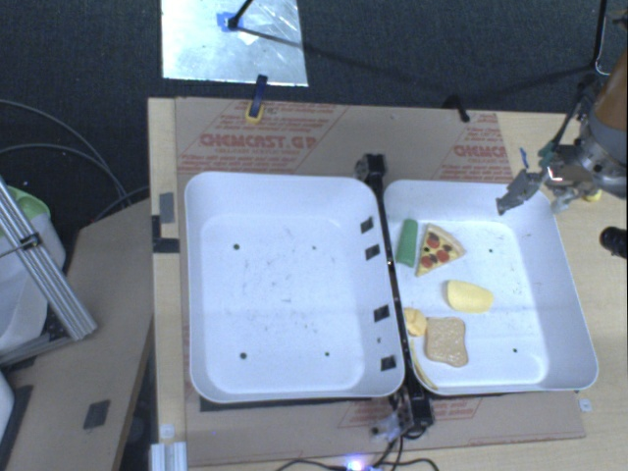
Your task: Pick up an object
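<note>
Five toy foods lie in the right bin (549,292). A green stick (407,241) rests against the bin's left wall, with a pizza slice (438,249) just right of it. A yellow lemon-like piece (468,296) sits lower down. A slice of bread (446,340) lies near the front, with a small yellow chunk (416,322) at its left. My gripper (538,188) hovers over the bin's far right corner, well away from the foods, open, with nothing between its fingers.
The left bin (285,287) stands beside the right one, with black clips (378,283) along the shared wall. Both rest on a cardboard sheet (294,135). A metal plate (234,26) lies on the floor beyond, and an aluminium frame (39,273) stands at the left.
</note>
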`<state>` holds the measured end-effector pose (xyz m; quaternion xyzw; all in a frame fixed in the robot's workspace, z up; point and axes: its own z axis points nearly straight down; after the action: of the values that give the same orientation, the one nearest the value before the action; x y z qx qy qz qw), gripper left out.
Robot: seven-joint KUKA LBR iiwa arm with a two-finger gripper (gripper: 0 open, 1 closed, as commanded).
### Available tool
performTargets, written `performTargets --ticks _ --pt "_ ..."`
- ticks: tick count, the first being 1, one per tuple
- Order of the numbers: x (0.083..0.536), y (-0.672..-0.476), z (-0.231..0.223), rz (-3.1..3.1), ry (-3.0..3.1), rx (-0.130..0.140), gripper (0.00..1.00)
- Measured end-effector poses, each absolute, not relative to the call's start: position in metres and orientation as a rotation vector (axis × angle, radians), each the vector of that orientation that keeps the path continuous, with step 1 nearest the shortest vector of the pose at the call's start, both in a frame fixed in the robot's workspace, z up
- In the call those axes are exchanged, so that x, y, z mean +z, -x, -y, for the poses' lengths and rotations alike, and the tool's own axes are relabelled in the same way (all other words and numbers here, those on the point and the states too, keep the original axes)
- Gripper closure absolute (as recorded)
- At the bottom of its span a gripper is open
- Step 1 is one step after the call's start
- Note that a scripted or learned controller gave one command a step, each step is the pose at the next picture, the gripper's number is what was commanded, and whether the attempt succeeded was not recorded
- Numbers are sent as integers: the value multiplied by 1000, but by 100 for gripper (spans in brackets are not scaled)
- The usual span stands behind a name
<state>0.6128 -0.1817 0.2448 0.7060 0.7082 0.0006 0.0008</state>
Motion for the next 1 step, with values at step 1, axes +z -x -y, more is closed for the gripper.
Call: performTargets --ticks 1 --pt "128 -543 185 -2227 -2231 -9 0"
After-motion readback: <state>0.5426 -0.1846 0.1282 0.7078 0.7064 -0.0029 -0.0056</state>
